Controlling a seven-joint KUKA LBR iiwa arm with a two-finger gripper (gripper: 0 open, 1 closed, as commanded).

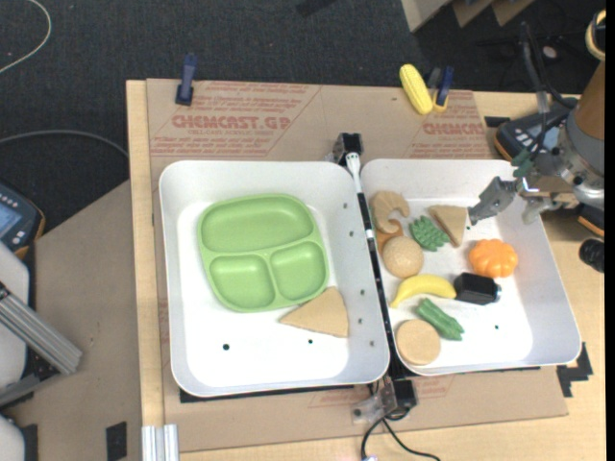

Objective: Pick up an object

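Claw (pixel 492 200) open, empty, hovering over right bin (pixel 548 286) just beside sandwich wedge (pixel 449 223), above pumpkin (pixel 493 256).

Dark carpet (pixel 240 27) covered the floor around the bench (pixel 231 113), and a white cable (pixel 29 12) lay on it.

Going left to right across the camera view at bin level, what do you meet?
Green tray → tan wedge in the left bin → banana → black block → orange pumpkin → pincer reaching in over the right bin's far edge.
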